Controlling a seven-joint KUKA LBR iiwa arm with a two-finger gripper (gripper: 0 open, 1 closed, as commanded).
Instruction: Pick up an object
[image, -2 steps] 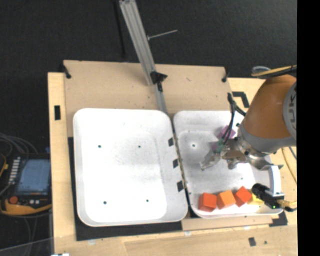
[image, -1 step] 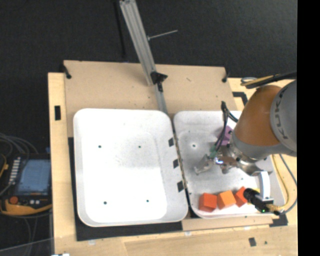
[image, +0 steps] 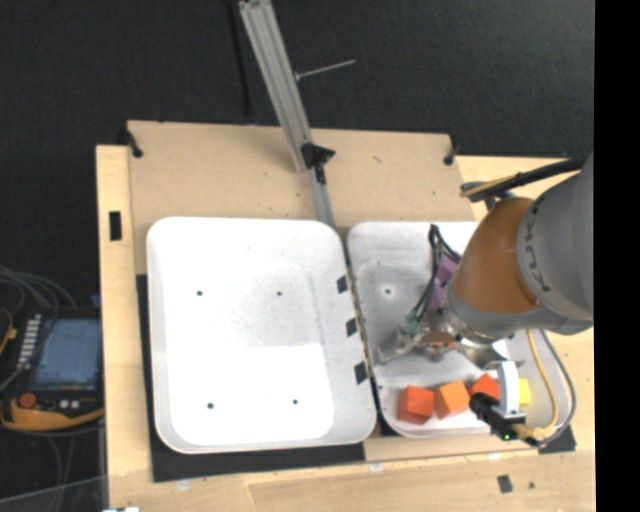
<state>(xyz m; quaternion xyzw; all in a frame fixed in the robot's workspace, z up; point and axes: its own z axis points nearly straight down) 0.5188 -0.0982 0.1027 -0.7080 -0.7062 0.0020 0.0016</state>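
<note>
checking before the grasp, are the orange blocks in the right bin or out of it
In: the orange blocks lie inside the right bin, along its near wall, below the arm.

A light wooden bench carries two shallow white bins side by side on a dark mat that shows along their near edge. The left bin is the larger in view, and the right bin touches it along their shared edge, where small black clips sit.
</note>
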